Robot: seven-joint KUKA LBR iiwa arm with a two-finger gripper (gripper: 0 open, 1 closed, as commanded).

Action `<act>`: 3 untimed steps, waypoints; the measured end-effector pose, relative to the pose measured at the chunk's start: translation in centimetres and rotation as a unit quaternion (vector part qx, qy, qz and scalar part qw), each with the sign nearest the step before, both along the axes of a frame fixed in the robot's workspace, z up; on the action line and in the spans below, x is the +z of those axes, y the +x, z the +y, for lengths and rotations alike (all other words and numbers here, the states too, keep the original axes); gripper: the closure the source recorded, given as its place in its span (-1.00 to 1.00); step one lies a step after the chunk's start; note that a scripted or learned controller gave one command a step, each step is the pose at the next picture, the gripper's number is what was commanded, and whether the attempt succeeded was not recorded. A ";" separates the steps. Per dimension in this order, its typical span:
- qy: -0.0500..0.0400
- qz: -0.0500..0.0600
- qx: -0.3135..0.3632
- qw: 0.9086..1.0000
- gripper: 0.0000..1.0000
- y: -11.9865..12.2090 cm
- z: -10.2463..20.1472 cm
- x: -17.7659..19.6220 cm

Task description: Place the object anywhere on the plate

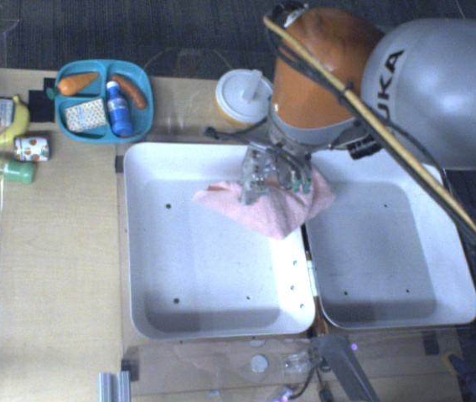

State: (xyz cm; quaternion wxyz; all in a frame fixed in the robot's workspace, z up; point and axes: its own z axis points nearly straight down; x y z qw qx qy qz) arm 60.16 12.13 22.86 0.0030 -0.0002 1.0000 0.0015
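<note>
Arm (pixel 406 82) reaches down from right, pincer (pixel 277 177) low over pink cloth (pixel 276 208); its grip cannot be told.

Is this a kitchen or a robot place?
Probably a robot test lab, not a kitchen. A big KUKA arm reaches over two white bins, its tool at a pink cloth, with toy food in a blue tray nearby.
</note>
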 end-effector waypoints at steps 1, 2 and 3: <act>0.000 0.000 -0.001 1.000 1.00 -1.0 4.8 0.8; 0.000 0.000 0.000 1.000 1.00 -1.9 9.8 -0.2; 0.001 0.000 0.000 1.000 -1.00 -1.9 9.8 -0.2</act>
